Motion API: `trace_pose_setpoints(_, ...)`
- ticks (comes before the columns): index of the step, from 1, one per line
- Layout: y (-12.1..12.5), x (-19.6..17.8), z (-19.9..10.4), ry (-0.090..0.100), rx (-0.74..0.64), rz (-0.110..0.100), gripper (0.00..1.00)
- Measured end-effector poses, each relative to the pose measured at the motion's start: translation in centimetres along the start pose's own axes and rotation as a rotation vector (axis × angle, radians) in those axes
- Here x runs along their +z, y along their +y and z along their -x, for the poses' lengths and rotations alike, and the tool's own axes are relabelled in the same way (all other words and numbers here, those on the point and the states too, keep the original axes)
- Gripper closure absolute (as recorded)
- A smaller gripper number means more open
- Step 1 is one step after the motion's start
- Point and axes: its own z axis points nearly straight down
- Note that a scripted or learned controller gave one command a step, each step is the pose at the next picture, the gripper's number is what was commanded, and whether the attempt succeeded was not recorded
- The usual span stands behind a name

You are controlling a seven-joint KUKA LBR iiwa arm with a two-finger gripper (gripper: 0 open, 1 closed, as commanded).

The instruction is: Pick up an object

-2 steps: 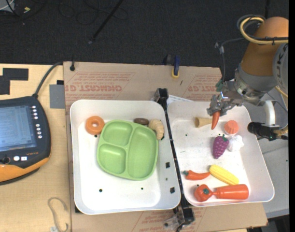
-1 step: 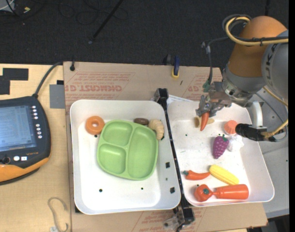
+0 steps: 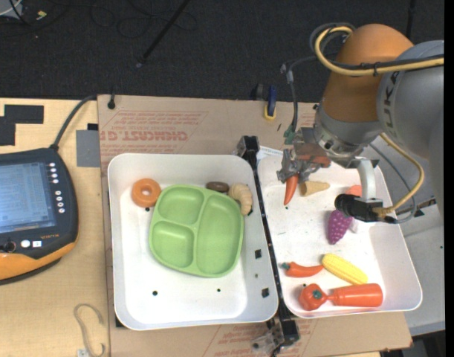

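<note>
The small orange plastic carrot [image 3: 290, 190] is seen pinched, tip down, between the fingers of the tool [image 3: 293, 173] above the right shallow white bin [image 3: 405, 274].

Two bins [image 3: 130, 303], one tray [image 3: 197, 229]

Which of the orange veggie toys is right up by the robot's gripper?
The small carrot, pointing down directly under the gripper at the right bin's top. The chili and the big carrot lie far off along that bin's near edge.
</note>
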Motion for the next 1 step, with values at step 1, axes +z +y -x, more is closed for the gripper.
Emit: trace_pose_setpoints(1, -0.46, 0.09, -6.07, 0.0, -0.001, -0.001, 1.0)
